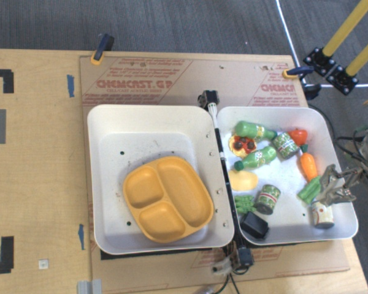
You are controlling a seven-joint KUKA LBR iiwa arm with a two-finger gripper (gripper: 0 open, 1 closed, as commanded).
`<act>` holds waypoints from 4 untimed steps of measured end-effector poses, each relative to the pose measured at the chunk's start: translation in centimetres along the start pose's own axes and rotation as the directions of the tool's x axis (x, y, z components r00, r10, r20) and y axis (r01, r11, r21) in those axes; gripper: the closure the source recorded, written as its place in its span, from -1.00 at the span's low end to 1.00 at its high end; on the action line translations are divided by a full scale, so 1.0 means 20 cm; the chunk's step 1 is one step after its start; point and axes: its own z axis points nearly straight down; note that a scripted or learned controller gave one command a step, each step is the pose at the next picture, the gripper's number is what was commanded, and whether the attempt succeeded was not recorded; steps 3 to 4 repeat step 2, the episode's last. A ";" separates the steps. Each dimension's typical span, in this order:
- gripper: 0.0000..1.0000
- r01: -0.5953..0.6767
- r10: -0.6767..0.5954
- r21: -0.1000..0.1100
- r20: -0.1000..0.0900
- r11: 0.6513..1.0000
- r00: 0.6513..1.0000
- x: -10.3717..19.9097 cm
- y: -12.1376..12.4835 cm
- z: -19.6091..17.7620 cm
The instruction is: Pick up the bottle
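Observation:
Two green bottles lie in the right bin (282,228). One bottle (253,129) rests near the bin's far-left corner, on its side with its neck pointing right. The second bottle (258,158) lies at a slant just below it, cap end towards the lower left. A small red and yellow piece (242,144) sits between the two.
The right bin also holds a green can (285,144), a red tomato (299,136), a carrot (308,166), a pale yellow lump (244,179), another can (268,198), a black block (254,225) and a grey tangled piece (334,187). A yellow divided plate (167,198) lies in the left bin (104,164).

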 end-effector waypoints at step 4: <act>1.00 0.289 -0.289 -0.002 0.001 0.957 0.957 -0.26 -0.08 0.10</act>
